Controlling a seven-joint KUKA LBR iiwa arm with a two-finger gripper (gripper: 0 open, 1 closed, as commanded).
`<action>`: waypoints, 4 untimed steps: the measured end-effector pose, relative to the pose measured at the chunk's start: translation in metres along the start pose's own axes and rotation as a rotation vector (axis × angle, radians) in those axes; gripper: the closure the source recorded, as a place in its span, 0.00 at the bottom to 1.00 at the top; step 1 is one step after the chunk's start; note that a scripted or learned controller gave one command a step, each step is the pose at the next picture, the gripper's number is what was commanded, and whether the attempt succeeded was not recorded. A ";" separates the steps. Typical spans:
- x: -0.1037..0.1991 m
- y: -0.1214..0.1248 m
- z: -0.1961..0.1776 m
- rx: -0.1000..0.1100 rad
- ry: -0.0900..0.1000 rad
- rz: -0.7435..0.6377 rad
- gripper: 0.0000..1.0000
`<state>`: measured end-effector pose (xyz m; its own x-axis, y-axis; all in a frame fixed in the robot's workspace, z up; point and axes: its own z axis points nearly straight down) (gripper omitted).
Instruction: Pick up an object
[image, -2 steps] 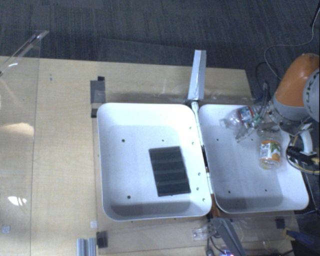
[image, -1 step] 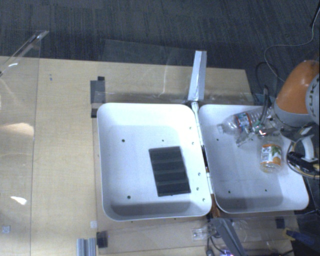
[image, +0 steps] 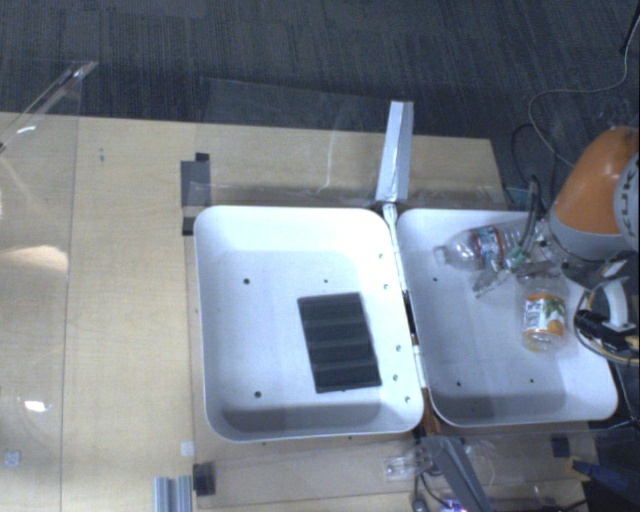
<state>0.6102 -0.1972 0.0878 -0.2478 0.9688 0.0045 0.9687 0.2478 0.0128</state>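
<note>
A clear plastic bottle (image: 478, 250) lies in the right bin (image: 500, 400), just left of the gripper (image: 528, 258), whose closure I cannot tell from here. Far to its left sits a dark ribbed block (image: 340, 342); a small can (image: 543, 318) stands just below it. Best to centre squarely over the bottle's body before closing.

Dark carpet floor (image: 250, 40) beyond light wooden bench (image: 110, 300)
</note>
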 end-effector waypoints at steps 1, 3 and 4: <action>-0.016 0.037 0.003 0.058 0.033 -0.166 0.00; -0.032 0.033 -0.003 0.072 0.044 -0.493 1.00; -0.031 0.029 0.000 0.084 0.054 -0.490 0.00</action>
<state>0.6462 -0.2204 0.0881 -0.6724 0.7369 0.0698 0.7351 0.6759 -0.0538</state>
